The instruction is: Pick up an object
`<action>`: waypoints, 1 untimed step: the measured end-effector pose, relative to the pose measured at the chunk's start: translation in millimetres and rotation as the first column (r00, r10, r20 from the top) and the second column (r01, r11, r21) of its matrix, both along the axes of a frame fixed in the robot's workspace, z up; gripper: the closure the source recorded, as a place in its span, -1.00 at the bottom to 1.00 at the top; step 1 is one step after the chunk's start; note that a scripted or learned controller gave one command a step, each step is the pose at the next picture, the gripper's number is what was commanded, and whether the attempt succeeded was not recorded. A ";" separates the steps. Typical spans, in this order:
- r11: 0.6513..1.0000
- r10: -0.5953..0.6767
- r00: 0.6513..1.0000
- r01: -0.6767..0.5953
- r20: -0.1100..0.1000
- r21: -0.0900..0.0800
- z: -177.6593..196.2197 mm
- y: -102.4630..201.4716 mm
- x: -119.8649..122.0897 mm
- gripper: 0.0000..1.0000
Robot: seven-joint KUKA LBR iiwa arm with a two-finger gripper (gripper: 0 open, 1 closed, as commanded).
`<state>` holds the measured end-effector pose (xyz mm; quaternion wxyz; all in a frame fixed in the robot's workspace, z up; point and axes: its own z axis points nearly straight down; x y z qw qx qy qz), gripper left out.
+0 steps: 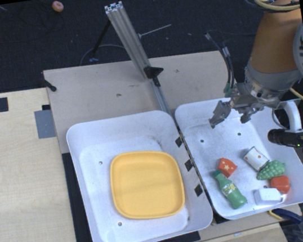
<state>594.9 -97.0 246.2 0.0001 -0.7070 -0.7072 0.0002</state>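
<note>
Gripper (pixel 232 115) hovers over the right bin (pixel 200 138), jaws spread wide, holding nothing, well apart from the green bottle (pixel 231 190).

yellow plate (pixel 146 184): smooth matt plastic | bins (pixel 88 150): white plastic

Bench (pixel 101 94) bears two white bins (pixel 86 139)

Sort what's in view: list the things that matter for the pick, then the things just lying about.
For the pick:
gripper, open, above the right bin
green bottle
small red block
white can
green grapes
red tomato
white block

Lying about:
yellow plate in the left bin
metal rail
orange ball
</note>
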 end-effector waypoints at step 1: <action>1.000 0.000 1.000 0.000 -0.003 0.000 -44.0 -5.2 -2.9 -1.00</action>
